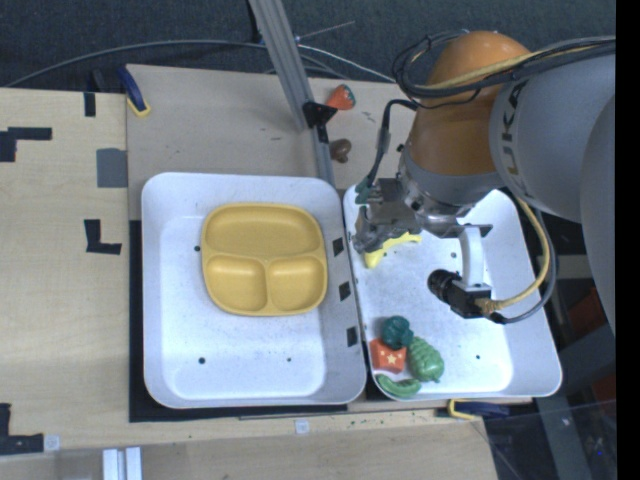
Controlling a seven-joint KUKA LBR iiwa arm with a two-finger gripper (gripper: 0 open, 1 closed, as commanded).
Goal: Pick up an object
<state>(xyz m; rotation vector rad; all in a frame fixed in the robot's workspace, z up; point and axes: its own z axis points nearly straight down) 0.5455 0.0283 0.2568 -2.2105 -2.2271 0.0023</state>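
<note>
My gripper (372,230) hangs low over the far left part of the right bin (500,368), right above a small yellow object (385,250) that shows just under and beside it. Whether that yellow piece is between the fingers cannot be made out. At the near left of the same bin lies a cluster of toys: a dark green one (397,329), an orange-red one (388,355) and a lighter green one (422,361).
The left bin (170,268) holds a yellow divided plate (264,257). The arm's grey and orange body covers the far part of the right bin. A slanted metal pole (285,48) and cables stand behind the bins.
</note>
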